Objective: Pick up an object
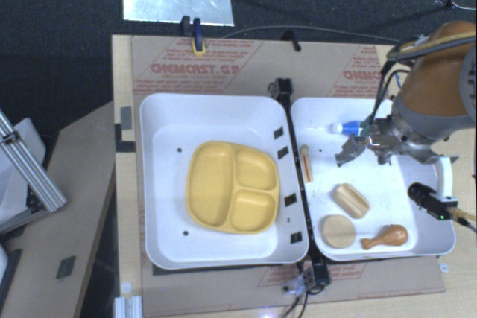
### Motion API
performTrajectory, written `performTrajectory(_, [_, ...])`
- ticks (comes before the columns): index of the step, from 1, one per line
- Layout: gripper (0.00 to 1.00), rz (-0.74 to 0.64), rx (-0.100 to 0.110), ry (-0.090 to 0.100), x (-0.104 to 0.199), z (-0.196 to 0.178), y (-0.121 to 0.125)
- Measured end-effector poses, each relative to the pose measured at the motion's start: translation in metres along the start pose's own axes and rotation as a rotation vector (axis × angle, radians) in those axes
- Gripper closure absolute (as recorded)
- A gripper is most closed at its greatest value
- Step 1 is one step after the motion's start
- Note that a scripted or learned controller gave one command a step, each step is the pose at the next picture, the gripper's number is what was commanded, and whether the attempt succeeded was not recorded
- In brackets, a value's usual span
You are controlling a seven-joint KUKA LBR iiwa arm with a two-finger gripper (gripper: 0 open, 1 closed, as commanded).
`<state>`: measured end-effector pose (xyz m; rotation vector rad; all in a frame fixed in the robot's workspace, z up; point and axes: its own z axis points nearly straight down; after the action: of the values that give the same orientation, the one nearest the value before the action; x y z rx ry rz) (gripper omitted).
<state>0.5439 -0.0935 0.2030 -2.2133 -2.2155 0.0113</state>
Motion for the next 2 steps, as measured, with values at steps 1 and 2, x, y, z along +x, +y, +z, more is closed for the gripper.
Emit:
performTrajectory(1, [0.0,-0.002,-0.013,-0.002,0.0,-0.007,0.003])
performTrajectory(2, [0.0,0.0,-0.01,-0.001,-0.006,0.052,0.008])
